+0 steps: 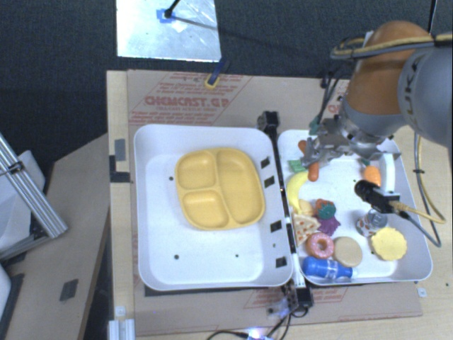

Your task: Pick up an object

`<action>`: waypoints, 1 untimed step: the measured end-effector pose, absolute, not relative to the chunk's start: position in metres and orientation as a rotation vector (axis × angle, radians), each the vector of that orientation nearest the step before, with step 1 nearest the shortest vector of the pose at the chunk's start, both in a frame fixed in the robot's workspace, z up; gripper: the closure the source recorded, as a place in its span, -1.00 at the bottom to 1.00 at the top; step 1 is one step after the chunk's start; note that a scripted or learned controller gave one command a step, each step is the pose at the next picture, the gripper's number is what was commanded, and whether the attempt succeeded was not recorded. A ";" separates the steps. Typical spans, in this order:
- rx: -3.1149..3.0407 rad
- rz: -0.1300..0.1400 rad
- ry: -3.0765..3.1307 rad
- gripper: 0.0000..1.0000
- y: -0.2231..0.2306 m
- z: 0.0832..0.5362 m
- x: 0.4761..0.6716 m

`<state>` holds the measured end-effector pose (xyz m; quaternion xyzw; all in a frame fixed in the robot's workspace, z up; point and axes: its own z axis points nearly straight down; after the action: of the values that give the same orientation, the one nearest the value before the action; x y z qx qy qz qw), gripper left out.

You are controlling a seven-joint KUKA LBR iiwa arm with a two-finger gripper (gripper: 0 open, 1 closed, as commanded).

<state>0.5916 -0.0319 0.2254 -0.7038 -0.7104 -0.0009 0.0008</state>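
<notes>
Yellow plastic makes the biggest thing, a divided plate (216, 188) that lies in the left bin (152, 211); it looks stiff and light but too wide and flat for the pincer. All other places I give from this plate. To its right, in the right bin (417, 257), lies a heap of small toy foods. Nearest the plate is a banana (296, 188), a curved, smooth and probably hollow toy, best gripped across its middle. Right of the plate's upper edge hangs the pincer (316, 160), just over a small orange carrot-like piece (313, 171); I cannot tell if it is released or clenched. Lower right of the plate lie a doughnut (320, 246) and a blue bottle (327, 268), round and likely slippery.
</notes>
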 end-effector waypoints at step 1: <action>-2.216 -0.001 -2.228 1.00 -0.032 0.215 0.598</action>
<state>0.5975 -0.0317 0.2151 -0.7051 -0.7091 -0.0002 -0.0003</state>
